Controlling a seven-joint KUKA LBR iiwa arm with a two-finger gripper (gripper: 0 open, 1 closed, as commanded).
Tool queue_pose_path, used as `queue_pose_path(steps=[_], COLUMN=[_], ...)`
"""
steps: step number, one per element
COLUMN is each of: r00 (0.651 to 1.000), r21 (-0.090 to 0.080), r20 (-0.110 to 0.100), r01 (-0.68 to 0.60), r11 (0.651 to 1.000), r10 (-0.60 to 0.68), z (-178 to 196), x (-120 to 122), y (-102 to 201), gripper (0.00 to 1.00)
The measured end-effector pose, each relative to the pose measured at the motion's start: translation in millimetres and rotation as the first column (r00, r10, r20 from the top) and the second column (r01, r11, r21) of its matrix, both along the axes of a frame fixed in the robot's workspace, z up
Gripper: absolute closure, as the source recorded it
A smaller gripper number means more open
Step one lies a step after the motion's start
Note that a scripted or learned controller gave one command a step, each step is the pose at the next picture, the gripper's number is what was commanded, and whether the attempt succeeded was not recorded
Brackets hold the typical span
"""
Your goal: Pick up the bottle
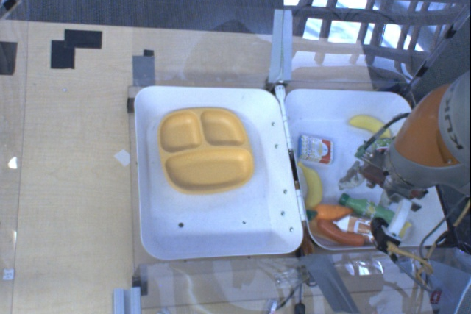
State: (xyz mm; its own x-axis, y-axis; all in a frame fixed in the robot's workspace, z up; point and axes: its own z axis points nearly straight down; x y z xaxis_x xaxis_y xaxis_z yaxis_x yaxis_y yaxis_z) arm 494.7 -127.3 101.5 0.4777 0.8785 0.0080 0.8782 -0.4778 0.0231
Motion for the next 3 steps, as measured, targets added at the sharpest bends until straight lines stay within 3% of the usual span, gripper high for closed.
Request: queue_pose_path(steps=[1, 3], r00=[0.998, 0.998], r21=[0.0, 0.0], r20=[-0.006, -0.006], r01=[0.066, 0.066], r11=[0.998, 0.998], r10=[-0.066, -0.066], z=[-11.6, -11.7], x=[-2.9, -2.9], y=[31.5, 31.6], gripper=[0.0, 0.0])
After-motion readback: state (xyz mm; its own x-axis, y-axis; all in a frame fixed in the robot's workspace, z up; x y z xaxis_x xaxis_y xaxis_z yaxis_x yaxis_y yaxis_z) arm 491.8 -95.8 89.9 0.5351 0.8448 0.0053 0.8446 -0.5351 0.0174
